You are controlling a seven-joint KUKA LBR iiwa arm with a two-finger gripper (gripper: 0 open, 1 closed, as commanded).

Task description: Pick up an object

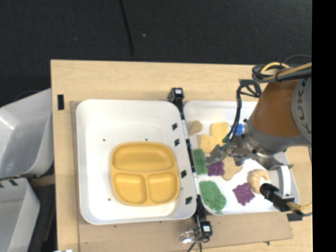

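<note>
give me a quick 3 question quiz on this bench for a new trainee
1. True or false: the yellow divided plate lies in the right bin.
2. How many compartments does the plate have?
3. Which lies nearer the divider between the bins: A) the green bar or B) the purple cluster?

Key: 1. False, it lies in the left bin. 2. Three. 3. A.

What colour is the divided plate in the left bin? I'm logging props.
Yellow: the divided plate shows plainly in the camera view.
</note>
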